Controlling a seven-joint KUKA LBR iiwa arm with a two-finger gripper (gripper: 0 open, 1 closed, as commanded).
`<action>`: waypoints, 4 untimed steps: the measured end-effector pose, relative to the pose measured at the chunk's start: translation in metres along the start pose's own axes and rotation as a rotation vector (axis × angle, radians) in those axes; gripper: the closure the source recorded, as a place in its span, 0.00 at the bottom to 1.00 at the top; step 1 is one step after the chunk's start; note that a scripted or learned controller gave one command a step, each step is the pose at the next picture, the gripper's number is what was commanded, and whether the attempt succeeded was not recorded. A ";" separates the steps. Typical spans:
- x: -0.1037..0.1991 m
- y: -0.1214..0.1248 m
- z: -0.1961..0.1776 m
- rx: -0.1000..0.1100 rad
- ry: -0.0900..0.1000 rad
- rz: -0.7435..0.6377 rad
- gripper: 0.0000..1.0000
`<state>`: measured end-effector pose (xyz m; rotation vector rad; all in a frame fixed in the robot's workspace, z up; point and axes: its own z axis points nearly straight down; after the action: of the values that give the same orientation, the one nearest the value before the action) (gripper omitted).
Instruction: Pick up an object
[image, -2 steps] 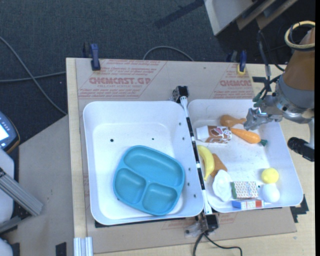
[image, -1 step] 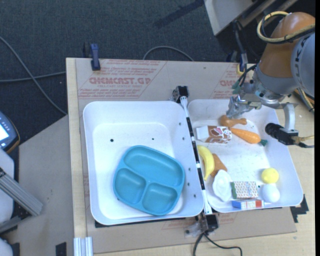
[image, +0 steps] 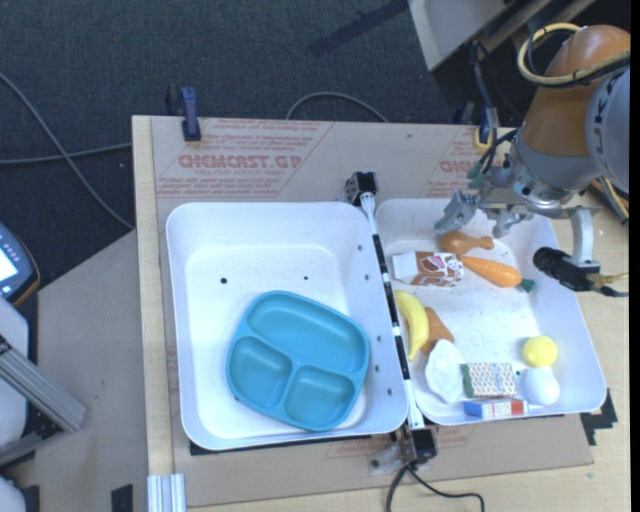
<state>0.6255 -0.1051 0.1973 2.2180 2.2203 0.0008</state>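
The pincer (image: 478, 213) hangs over the far end of the right bin (image: 580, 330), fingers spread and holding nothing. Directly beneath lies a drumstick (image: 466, 241), just beside the carrot (image: 490, 270). Judged a light, rigid, smooth plastic toy, likely to slip; grip across its narrow shank.

My grey arm (image: 610, 100) with orange band, yellow and black cables looped beside it, silvery metal gripper (image: 484, 213) below
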 end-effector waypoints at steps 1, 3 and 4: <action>0.013 0.009 0.088 -0.009 0.002 0.000 0.00; 0.009 -0.012 0.113 0.009 0.003 0.003 0.00; -0.004 -0.062 0.113 0.008 0.003 0.004 0.00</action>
<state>0.5635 -0.1094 0.0845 2.2287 2.2212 -0.0044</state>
